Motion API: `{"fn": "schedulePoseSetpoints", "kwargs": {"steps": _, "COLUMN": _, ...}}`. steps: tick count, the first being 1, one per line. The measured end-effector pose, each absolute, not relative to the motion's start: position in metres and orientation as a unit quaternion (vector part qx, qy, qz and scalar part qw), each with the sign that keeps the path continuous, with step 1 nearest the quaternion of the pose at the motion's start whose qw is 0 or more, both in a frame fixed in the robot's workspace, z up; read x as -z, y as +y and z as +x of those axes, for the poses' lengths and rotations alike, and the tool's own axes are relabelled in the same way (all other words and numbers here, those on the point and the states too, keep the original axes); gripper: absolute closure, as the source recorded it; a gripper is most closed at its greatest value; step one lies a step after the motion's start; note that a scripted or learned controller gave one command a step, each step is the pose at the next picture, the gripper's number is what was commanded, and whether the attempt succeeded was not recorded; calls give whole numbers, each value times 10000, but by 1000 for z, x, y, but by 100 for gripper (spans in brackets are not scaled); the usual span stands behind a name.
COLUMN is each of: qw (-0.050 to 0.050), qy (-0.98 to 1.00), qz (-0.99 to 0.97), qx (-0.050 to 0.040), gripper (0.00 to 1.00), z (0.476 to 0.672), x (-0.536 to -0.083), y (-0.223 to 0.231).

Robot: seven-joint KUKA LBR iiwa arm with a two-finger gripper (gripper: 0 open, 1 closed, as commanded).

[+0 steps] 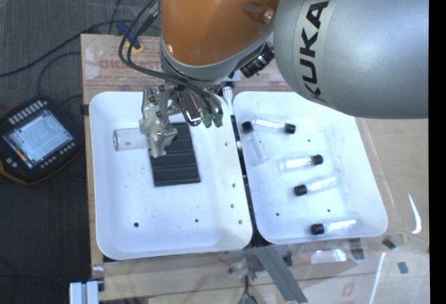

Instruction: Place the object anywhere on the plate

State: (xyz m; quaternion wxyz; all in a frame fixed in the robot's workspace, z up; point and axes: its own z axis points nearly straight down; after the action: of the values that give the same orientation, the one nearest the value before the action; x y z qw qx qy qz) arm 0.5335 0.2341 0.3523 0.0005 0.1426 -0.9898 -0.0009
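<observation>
Camera view: I see my gripper [160, 143] over the left white bin [125, 226], fingers closed on a clear plastic tube [129, 139], beside the black ribbed plate [175, 163].

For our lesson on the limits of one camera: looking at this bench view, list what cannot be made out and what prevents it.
- Clear tube in the left bin: its right end is hidden behind the gripper, so a grasp cannot be judged.
- Black ridged plate: its top edge is covered by the gripper.
- Back rim of both bins: hidden by the arm.
- Vials' contents: too small.
</observation>
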Motion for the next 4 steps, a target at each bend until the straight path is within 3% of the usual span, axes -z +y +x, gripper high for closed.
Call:
{"fn": "schedulePoseSetpoints", "kwargs": {"steps": 1, "qw": 10, "qy": -9683, "qz": 2496, "qx": 10, "gripper": 100, "z": 500, "x": -333, "y": 234}}
{"fn": "schedulePoseSetpoints", "kwargs": {"steps": 2, "qw": 1, "qy": -9248, "qz": 3804, "qx": 15, "gripper": 100, "z": 560, "x": -339, "y": 233}}
{"fn": "schedulePoseSetpoints", "kwargs": {"steps": 3, "qw": 7, "qy": -9156, "qz": 4022, "qx": 21, "gripper": 100, "z": 522, "x": -316, "y": 229}}
{"fn": "schedulePoseSetpoints", "kwargs": {"steps": 4, "qw": 9, "qy": -9183, "qz": 3959, "qx": 27, "gripper": 100, "z": 503, "x": -288, "y": 229}}
